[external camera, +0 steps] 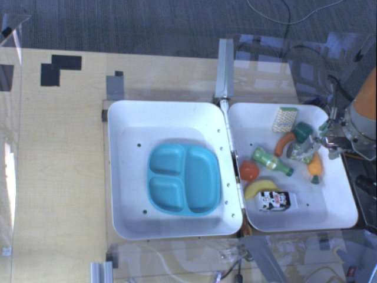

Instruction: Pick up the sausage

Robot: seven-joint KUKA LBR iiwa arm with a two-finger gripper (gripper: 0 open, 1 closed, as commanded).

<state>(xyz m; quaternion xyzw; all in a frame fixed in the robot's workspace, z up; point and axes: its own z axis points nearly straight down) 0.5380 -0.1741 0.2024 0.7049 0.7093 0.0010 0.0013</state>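
Reaching in from the right, the gripper (301,151) sits low in the right bin (339,214), its fingers close together just beside the sausage (284,142) (an orange-red piece lying at a slant); whether they touch it is hard to tell. Near them lie a green bottle (272,161), a tomato (248,170), a banana (260,187), a carrot (316,167) and a small carton (274,201). A blue divided tray (183,179) rests in the left bin (126,158).
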